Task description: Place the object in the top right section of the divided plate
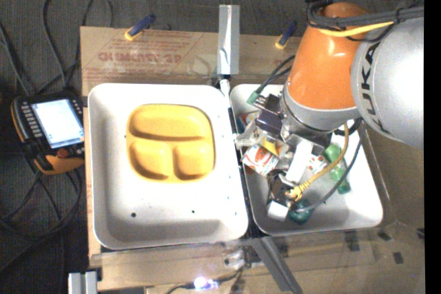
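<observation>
My gripper (279,148) hangs low over the right bin (372,211), under my own wrist, so I cannot tell whether it is wide or narrow, nor whether it has anything. That is the first risk: I could lift away with nothing and carry air to the plate.

Just beside it lies a red and white packet (260,160), which I take for the object. It sits in a heap (296,179) with green pieces (337,165) and a white bit touching or overlapping one another. In a pile this tight I may catch the packet by an edge, or drag a neighbour up with it. A thin, crinkly packet looks likely to slip from a poor hold.

Next comes the wall (242,169) between the bins. The packet is close against it, so a low crossing could knock it loose there, or drop it in the gap.

Farther off, in the left bin (96,169), the yellow plate (132,141) sits bare. It has one wide section on the far side and two smaller ones on the near side. Which of these counts as top right is unclear to me from this slant, so I might pick the wrong one. The ridges are low, and a packet let go from high up could slide over into the next section or off the plate.
</observation>
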### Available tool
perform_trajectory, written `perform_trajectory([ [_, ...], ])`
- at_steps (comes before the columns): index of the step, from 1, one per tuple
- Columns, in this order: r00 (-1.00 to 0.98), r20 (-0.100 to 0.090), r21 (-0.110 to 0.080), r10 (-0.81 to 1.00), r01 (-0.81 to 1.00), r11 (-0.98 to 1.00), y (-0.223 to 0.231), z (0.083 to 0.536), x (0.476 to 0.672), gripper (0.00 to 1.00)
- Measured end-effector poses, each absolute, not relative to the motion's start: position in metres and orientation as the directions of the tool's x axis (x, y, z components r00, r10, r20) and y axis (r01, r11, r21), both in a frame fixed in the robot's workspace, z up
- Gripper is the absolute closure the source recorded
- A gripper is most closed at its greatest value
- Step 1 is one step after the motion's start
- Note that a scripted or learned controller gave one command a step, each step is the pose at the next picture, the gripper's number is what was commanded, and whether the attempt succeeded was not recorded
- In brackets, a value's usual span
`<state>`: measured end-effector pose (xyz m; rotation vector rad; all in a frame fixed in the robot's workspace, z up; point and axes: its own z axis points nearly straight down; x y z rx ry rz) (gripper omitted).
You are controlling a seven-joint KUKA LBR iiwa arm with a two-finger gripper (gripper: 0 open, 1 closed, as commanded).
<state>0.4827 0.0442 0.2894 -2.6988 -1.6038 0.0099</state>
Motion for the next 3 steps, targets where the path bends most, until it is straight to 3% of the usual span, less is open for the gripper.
perform_trajectory([
  [1,0.384,-0.005,-0.008,0.923,0.923,-0.384,0.110,0.154,0.481,1.00],
  [2,0.351,-0.005,-0.002,0.936,0.936,-0.351,0.110,0.293,0.483,1.00],
  [3,0.521,-0.005,0.000,0.854,0.854,-0.521,0.121,0.342,0.484,1.00],
])
